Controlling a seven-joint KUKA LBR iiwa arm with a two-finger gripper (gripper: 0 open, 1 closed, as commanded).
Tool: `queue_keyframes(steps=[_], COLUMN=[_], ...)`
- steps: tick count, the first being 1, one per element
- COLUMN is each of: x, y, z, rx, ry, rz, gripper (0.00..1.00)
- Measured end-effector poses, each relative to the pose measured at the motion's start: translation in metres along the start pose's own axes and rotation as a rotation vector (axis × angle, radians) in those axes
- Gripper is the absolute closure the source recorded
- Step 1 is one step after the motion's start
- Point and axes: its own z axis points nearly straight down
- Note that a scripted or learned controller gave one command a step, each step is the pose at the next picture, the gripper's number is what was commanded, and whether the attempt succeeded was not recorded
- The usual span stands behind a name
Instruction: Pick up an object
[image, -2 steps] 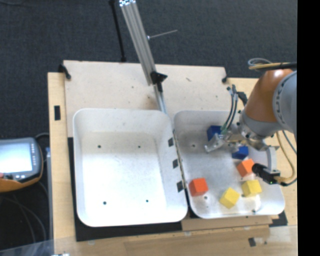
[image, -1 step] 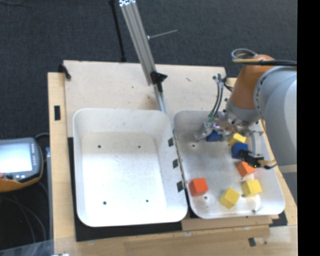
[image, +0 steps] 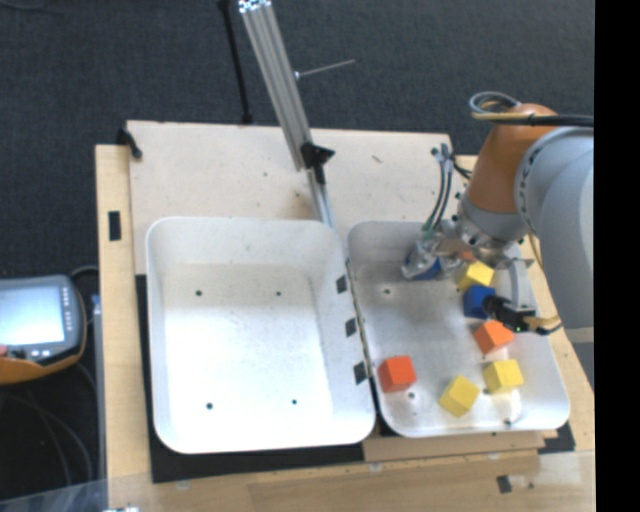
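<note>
Blocks in right bin (image: 400, 255): three yellow (image: 459, 395) (image: 503, 375) (image: 479, 275), two orange (image: 397, 373) (image: 492, 336), one blue (image: 477, 299), all in its near and right part. Left bin (image: 170, 250) touches its side. Arm (image: 530, 180) bends down over right bin's far edge; gripper (image: 424, 262) low there, jaw state can't be told.

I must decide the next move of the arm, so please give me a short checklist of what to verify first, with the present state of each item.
1. Blocks are in the right bin: ok, orange block, yellow block and others lie there.
2. Gripper is over the right bin, near its far edge: ok.
3. A block is held: cannot tell.
4. Orange block stands apart from its neighbours: ok.
5. Blue block is free to grasp: not ok, crowded against other blocks beside the arm.
</note>
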Motion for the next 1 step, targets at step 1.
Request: queue_keyframes(steps=[1], x=[0.0603], y=[0.0079], z=[-0.0631], rx=[-0.004], ry=[0.006], rz=[0.000], gripper=[1.00])
